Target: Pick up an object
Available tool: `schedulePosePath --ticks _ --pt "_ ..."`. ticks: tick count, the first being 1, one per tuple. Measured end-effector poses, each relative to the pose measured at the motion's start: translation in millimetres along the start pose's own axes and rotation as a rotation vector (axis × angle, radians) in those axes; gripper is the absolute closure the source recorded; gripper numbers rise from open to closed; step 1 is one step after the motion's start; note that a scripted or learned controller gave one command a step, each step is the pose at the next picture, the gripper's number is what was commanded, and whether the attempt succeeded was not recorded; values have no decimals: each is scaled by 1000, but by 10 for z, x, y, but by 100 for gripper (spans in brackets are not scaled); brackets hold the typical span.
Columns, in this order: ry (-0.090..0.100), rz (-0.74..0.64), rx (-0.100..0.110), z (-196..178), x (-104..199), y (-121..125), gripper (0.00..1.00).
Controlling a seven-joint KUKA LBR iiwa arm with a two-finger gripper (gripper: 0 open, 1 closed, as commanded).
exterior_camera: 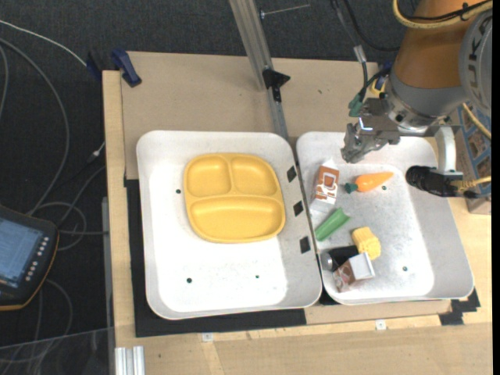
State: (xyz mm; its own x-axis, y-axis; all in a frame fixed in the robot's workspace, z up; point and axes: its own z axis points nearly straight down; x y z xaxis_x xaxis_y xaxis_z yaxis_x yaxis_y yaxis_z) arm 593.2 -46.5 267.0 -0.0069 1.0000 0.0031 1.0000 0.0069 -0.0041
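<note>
Pincer (pixel 358 148) over right bin (pixel 437 241), near its far edge, above carton (pixel 326 186) & carrot (pixel 373 182); can't tell how it is set. Also in right bin: green piece (pixel 332 224), corn (pixel 366 242). Yellow tray (pixel 233 197) in left bin (pixel 164 280).

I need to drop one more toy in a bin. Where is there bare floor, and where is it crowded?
Left bin: bare floor in front of the yellow tray. Right bin: bare on its right side, beyond the carrot and corn. Crowded along its left wall, from the carton down past the green piece.
</note>
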Motion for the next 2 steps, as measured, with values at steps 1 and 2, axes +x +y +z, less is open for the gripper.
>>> schedulePosePath --ticks 1,2 --pt "0 1 -4 -28 498 23 100" --pt "-1 1 1 81 932 21 100"
